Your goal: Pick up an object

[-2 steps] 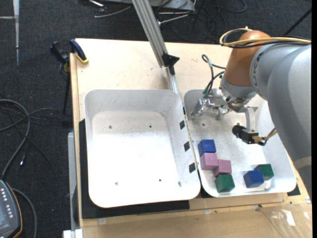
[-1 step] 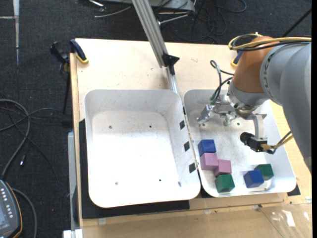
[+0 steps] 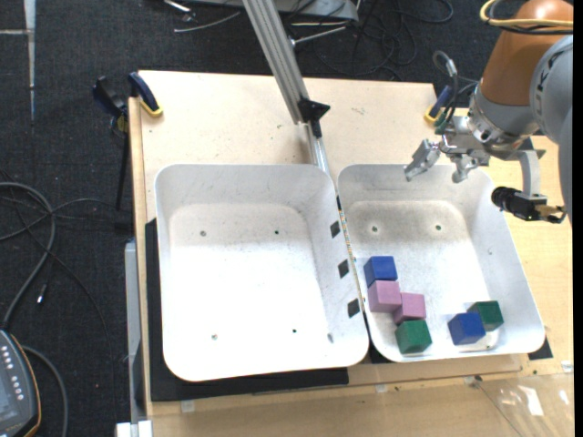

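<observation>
- Camera view looks down at a slant on a wooden desk that carries two shallow white bins side by side.
- Left bin: its floor shows a few small dark dots and faint smudges.
- Right bin: it holds six blocks, all gathered in the near half.
- Two blue blocks: one near the left wall of the right bin, the other towards the near right corner.
- Two pink blocks: one just below and touching the first blue one, the second touching it on its right.
- Two green blocks: one just below the pink pair, the other beside the second blue block, touching it.
- One grey arm with an orange band reaches in from the right.
- One hand hangs over the far edge of the right bin, well apart from all six blocks; its two fingers are spread apart with nothing between them.
- One metal pole slants across the desk to the gap between the bins.
- Two clamps sit on the desk's far edge: one at the left corner, one near the arm.
- Black cables lie on the dark floor to the left of the desk.
</observation>
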### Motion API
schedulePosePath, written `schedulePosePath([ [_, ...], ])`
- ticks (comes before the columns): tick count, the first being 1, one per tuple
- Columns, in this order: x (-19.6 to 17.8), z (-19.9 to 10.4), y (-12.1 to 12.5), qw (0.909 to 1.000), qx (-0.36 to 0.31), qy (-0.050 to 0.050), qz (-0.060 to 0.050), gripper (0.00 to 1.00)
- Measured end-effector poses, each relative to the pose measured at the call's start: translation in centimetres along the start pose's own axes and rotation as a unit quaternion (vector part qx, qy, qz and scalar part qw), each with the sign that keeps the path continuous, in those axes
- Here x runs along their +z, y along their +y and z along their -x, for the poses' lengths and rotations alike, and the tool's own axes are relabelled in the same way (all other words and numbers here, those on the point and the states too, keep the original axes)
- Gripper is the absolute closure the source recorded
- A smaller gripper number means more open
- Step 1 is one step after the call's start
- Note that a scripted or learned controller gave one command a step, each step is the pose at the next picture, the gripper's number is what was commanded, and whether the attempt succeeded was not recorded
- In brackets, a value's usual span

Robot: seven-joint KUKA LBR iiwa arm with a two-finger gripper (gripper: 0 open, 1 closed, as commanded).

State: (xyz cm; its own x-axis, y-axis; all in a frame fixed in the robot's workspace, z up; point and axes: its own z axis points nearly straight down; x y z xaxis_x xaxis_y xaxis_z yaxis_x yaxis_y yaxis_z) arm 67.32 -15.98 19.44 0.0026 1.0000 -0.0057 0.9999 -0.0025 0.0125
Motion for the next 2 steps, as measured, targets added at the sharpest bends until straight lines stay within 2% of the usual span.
schedulePosePath([
  [1,10.2,-6.1,-3.8,0.9999,-0.004,0.004,-0.009,0.00],
  [2,8.8,-0.7,-1.4,1.0000,0.000,0.001,-0.004,0.00],
])
